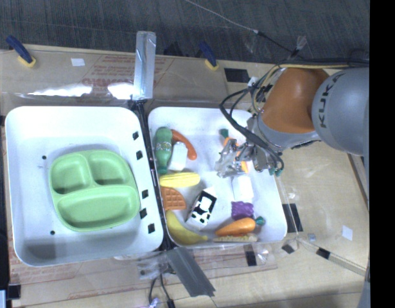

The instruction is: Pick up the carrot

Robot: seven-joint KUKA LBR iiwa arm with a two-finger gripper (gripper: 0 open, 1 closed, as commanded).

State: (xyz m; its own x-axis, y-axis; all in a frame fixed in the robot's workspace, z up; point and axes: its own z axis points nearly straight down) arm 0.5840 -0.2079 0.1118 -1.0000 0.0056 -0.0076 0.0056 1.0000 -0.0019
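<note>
Arm over the right bin, carrot lying at the bin's near edge

"KUKA" reads in grey letters on the arm [332,111] above the orange band. The gripper [234,160] hangs low inside the right bin [210,117]; whether it is grasping anything I cannot tell. The carrot [237,226] lies apart from it by the front wall, beside a purple toy [243,209] and a black-and-white patterned block [203,208].

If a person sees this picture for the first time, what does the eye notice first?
First the grey arm with its orange band, reaching in from the right over the right bin. Then the green divided plate in the left bin, and the toy food crowded in the right one, including the carrot near its front edge.
</note>
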